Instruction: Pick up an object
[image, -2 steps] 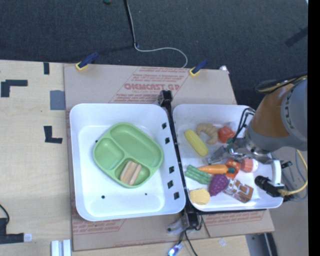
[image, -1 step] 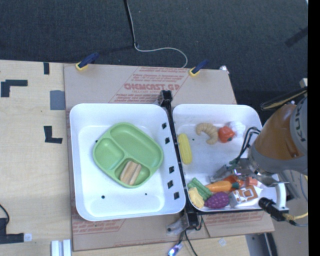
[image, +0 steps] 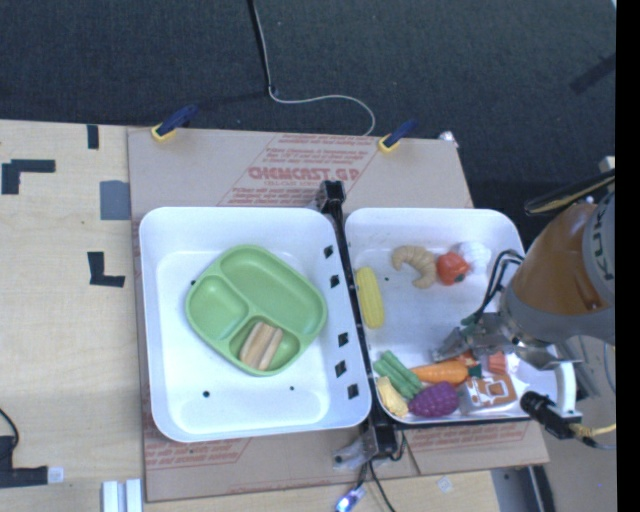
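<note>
My gripper (image: 468, 343) is low in the right bin (image: 430, 222), reaching in from the right edge, just above an orange carrot (image: 440, 373). Around the carrot lie green beans (image: 398, 374), purple grapes (image: 434, 401), a small yellow piece (image: 391, 398) and an orange-and-white box (image: 492, 390). Farther back in the same bin are a yellow corn cob (image: 370, 297) by the left wall, a tan croissant (image: 415, 264) and a red tomato (image: 452, 266). The arm's wrist hides the bin's right wall.
The left bin (image: 170, 235) holds a green divided plate (image: 256, 307) with a tan bread roll (image: 262, 344) in one compartment. Both bins rest on cardboard (image: 300, 170). A black divider (image: 345, 300) runs between the bins, and a white cable (image: 320, 100) lies behind.
</note>
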